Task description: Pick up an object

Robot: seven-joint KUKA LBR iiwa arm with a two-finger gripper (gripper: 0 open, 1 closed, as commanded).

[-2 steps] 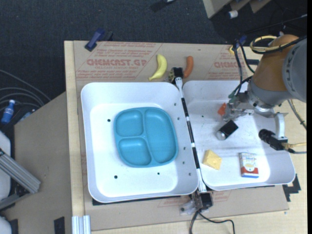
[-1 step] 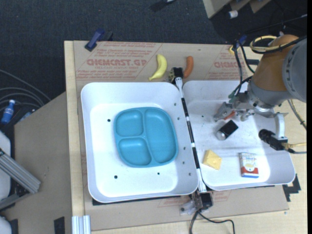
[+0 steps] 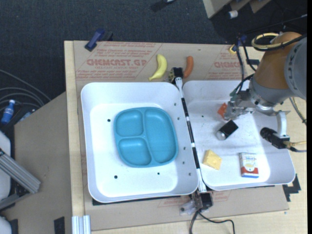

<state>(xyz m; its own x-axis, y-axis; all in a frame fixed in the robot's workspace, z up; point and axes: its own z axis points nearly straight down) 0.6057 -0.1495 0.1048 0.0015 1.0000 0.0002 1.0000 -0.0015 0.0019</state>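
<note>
- Left bin [image 3: 97, 130]: holds one blue divided plate [image 3: 145, 136] with three compartments, lying flat near the bin's centre. Nothing is seen in any compartment.
- Bench strip behind the bins: a yellow banana [image 3: 159, 68] and an orange carrot-like piece [image 3: 188, 66] lie outside both bins, well apart from the arm.
- Right bin [image 3: 278, 172]: holds the loose items. In order across: a yellow cheese-like wedge [image 3: 211, 160] near the front left; a dark cylinder with a pale end [image 3: 227, 129] near the middle; a small red-orange object [image 3: 223, 110] at the back; a small white-and-red box [image 3: 249, 164] at the front right.
- Gripper [image 3: 235, 110]: low over the back of the right bin, its tip just beside the red-orange object. Whether the tip is spread or closed cannot be told, and no item is seen to be held.
- Key relation: the red-orange object lies immediately to the view's left of the tip, either touching or nearly so; contact cannot be confirmed. It is judged the likely target.
- Dark cylinder: just in front of the tip, long axis on a diagonal from front left to back right. It is the next nearest candidate.
- Judgement: pick not yet accomplished. The wedge and box lie further forward and would call for a longer reach.
</note>
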